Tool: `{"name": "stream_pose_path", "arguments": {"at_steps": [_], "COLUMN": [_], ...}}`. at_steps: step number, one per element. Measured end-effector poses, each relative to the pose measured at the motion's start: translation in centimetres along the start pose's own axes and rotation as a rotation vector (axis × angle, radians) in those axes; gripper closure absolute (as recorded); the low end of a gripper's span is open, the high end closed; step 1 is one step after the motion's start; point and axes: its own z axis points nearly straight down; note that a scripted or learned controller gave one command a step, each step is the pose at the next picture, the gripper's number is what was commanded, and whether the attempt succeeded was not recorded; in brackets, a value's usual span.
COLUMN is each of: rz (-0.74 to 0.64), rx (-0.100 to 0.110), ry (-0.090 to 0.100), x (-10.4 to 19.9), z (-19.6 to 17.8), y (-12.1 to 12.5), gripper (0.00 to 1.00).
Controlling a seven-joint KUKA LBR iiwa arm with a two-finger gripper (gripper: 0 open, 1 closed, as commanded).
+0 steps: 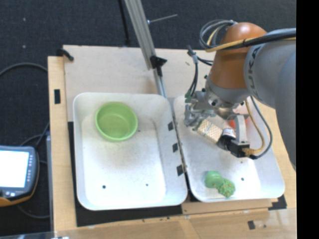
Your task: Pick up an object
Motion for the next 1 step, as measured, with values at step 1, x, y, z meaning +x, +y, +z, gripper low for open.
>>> {"name": "stream_pose_path", "arguments": {"at_steps": [1], "rz": [0.0], "rx": [0.002], "ry": [0.0], "x": [5.72], "z": [0.22], "y": [1.82], "gripper": [1.0]}}
